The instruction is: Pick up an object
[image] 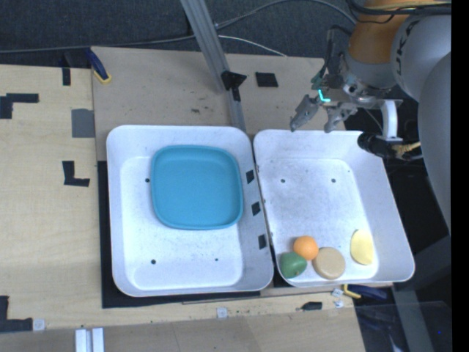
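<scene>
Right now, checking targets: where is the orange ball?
In the right bin, near corner, the orange ball touches the green object and tan disc.

Bench (44, 218) under 2 white bins (132, 196)

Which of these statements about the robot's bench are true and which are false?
1. The blue plate lies in the left bin. True.
2. The gripper holds the orange ball. False: the open gripper has nothing between its fingers, above the right bin's far edge.
3. The green object touches the orange ball. True.
4. The yellow object lies on the plate. False: it lies in the right bin.
</scene>
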Robot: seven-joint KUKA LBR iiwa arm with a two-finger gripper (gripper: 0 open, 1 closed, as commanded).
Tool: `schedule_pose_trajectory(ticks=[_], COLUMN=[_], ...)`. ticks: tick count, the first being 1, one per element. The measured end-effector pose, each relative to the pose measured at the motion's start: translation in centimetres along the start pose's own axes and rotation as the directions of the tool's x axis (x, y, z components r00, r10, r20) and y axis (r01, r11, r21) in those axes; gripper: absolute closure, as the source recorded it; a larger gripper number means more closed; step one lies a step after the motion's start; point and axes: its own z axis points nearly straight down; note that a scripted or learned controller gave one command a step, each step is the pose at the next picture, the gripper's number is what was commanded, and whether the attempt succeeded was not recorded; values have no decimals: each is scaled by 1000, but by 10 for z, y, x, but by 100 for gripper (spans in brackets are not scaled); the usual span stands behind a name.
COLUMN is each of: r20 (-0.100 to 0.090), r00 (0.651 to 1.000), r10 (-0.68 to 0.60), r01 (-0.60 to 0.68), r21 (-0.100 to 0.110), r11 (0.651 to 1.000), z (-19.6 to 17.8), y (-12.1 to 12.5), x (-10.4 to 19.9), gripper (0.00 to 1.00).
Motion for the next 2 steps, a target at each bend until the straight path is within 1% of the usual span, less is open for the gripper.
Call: schedule_pose_trajectory(ticks=[1,2], r20=[0,0], r00=[1000,1000], r10=[0,0], r01=[0,0], r21=[0,5], r11=[1000,1000], z=[0,58], y=[0,-1], x=[0,9], gripper=[0,0])
